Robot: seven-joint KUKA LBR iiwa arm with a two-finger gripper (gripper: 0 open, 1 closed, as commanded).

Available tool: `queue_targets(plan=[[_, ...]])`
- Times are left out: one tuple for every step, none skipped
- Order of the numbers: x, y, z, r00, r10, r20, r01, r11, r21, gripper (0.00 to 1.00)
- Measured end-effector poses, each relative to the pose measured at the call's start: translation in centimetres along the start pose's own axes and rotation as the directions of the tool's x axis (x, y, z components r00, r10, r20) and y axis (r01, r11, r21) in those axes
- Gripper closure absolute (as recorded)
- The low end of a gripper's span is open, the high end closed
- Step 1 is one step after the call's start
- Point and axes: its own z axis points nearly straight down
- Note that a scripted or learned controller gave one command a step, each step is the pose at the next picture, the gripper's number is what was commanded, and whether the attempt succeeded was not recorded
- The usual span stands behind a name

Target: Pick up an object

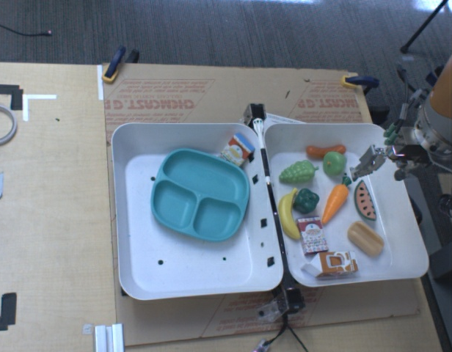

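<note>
Reaching in from the right, the gripper (pixel 370 161) hangs over the right bin (pixel 409 218), near its upper right part. Its silvery fingers point left and down, ending above bare white floor between the green apple (pixel 333 163) and the watermelon slice (pixel 365 200). Nothing shows between them, and whether they are spread or closed I cannot tell at this size.

Toy foods lie below and left of it: a carrot (pixel 334 202) just beside the watermelon slice, a red-orange pepper (pixel 325 151) above the apple, green grapes (pixel 298 171), a banana (pixel 287 215), a dark green broccoli (pixel 307 199), a small red carton (pixel 312 235), an orange box (pixel 337 263) and a bread roll (pixel 365 237).

Most of the arm is cut off at the right edge, with only an orange patch and grey wrist parts seen.

In the left bin (pixel 138 262) sits a teal divided plate (pixel 201 194), with a small packet (pixel 238 149) at the bin's upper right corner, its print too small to read.
</note>
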Motion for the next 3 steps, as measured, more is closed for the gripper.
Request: queue_targets(plan=[[1.2, 3.8, 10.2, 1.0, 0.001, 0.0, -0.001, 1.0, 0.0, 0.0], [1.3, 2.8, 15.7, 1.0, 0.003, 0.001, -0.003, 1.0, -0.015, 0.0], [1.2, 2.9, 14.6, 1.0, 0.006, 0.001, -0.006, 1.0, -0.017, 1.0]])
